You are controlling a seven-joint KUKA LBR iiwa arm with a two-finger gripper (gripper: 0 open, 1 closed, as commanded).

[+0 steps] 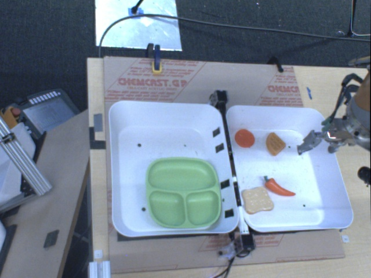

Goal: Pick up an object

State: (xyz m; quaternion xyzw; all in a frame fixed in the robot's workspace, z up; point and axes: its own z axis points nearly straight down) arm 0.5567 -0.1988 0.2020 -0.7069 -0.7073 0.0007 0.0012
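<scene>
- The right bin (333,172) has four small food pieces in it: a round orange-red tomato (244,138) near the divider, and a tan, crusty bread chunk (275,143) just beside it
- Nearer the front lie an orange-red chili pepper (280,187) with a green stem, and a pale, flat toast slice (257,200) touching the stem end
- The gripper (308,143) hangs over the right bin's right side, near the bread chunk, holding nothing; whether its fingers are apart I cannot tell
- The left bin (124,132) holds a green divided plate (183,191)
</scene>
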